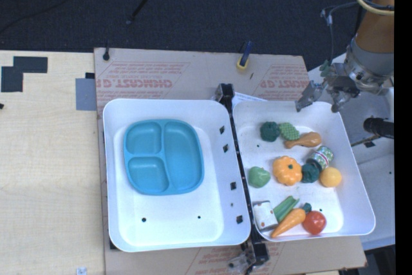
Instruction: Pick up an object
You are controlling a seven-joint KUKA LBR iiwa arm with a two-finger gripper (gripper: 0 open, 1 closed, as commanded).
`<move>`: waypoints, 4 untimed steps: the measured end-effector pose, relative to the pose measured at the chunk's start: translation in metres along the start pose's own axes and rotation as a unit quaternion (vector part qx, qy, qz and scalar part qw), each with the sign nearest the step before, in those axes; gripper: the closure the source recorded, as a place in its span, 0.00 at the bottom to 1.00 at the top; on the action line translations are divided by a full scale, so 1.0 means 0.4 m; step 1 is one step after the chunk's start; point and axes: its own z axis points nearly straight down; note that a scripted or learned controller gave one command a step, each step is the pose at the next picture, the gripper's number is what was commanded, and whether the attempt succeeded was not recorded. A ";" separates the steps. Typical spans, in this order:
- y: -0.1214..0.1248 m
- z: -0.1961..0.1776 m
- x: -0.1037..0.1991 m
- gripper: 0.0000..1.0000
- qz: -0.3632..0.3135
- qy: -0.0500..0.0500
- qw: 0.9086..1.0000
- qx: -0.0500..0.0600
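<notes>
My gripper [322,98] hangs above the far right corner of the right bin [360,216], its two fingers spread open with nothing between them. Below it in that bin lie toy foods: a dark green broccoli [270,131], a light green corn piece [289,132], a tan drumstick [304,140], an orange pumpkin [287,170], a green pepper [259,176], a small can [321,156], a yellow lemon [330,177], a carrot [288,222], a red tomato [314,222] and a green bean pod [284,207].
The left bin [116,203] holds a blue divided plate [163,157]. A black clip divider [235,164] runs between the bins. A yellow-and-blue clamp [244,58] sits on the cardboard behind them. A black knob [378,127] sticks out right of the right bin.
</notes>
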 end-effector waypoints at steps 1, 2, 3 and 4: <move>0.005 -0.020 0.000 0.00 -0.001 -0.001 1.000 -0.007; 0.013 0.101 -0.018 0.00 -0.001 -0.001 1.000 -0.004; -0.002 0.258 -0.020 0.00 -0.001 0.000 1.000 -0.003; 0.002 0.416 -0.008 0.00 -0.003 -0.001 1.000 -0.005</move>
